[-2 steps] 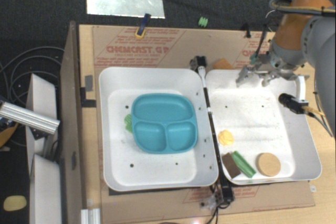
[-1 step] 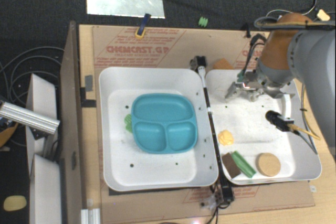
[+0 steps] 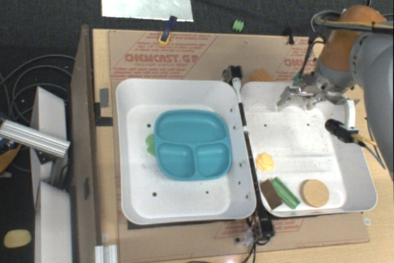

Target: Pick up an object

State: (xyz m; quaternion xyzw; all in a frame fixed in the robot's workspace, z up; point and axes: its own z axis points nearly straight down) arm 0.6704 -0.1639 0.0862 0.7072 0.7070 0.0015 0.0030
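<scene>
Camera view: two white bins, left (image 3: 132,151) and right (image 3: 363,188). The left holds a blue divided plate (image 3: 192,143). Above the right bin's far edge hangs the gripper (image 3: 300,94); its finger state cannot be told. At that bin's near end lie a tan disc (image 3: 315,192), brown block (image 3: 270,193), green stick (image 3: 285,192) and yellow piece (image 3: 265,161).

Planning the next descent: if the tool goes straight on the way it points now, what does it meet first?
The tool seems to point down over the right bin's far end. Its line looks free down to bare bin floor, with the yellow piece well nearer the camera; depth is uncertain.
</scene>
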